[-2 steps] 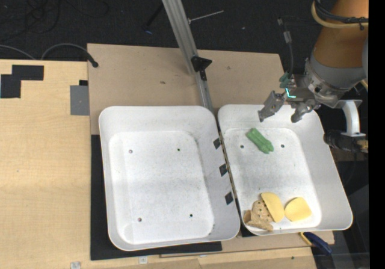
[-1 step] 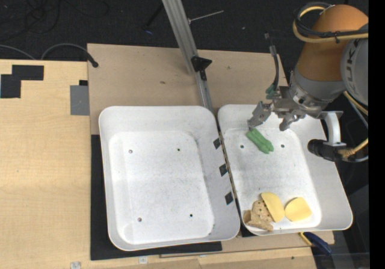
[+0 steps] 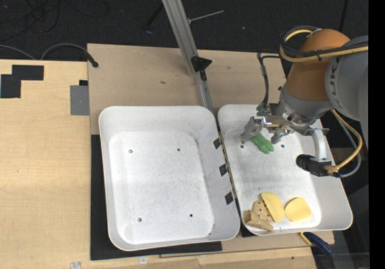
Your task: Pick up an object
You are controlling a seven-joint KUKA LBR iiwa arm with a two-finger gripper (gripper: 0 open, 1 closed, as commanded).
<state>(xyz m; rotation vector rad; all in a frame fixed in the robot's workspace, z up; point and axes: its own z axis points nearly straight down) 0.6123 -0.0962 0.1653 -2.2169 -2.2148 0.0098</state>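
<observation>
On the worktop (image 3: 150, 75) two white bins lie side by side: the left bin (image 3: 156, 177) and the right bin (image 3: 240, 120). Over the right bin's far half hangs the end effector (image 3: 264, 134), its fingers apart. A green object (image 3: 263, 144) lies directly below, apparently between the fingers, with its long axis slanting toward the bin's near right corner. I judge it not yet gripped. At the near edge lie two yellow pieces (image 3: 286, 207) and a cracker (image 3: 258, 215), well apart and not obstructing.

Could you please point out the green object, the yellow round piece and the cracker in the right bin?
green object (image 3: 263, 144): camera view, its middle, below the gripper.
yellow round piece (image 3: 298, 209): camera view, top face.
cracker (image 3: 259, 215): camera view, speckled face.
</observation>
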